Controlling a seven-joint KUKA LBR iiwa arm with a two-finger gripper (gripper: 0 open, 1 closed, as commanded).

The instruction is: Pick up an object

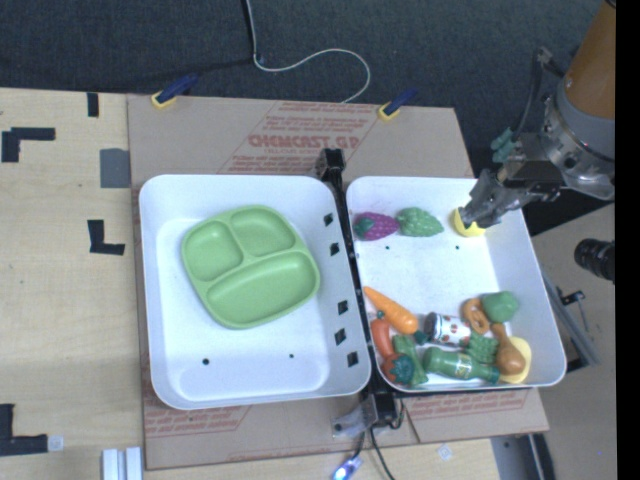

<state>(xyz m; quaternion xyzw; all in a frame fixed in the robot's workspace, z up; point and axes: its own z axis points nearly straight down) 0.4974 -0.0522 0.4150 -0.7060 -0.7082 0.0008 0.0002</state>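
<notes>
My gripper (481,208) hangs over the back right corner of the right bin (440,268), its tip right at a small yellow toy (465,224) that lies by the bin's far wall. To the left of it lie a green leafy toy (419,222) and a purple toy (374,225). An orange carrot (391,310) lies nearer the front. The view does not reveal whether the yellow toy is held.
A heap of toy foods (455,348) fills the right bin's front right corner, among them a small bottle and a doughnut. The left bin (170,208) holds a green divided plate (252,264). A dark divider (345,268) runs between the bins.
</notes>
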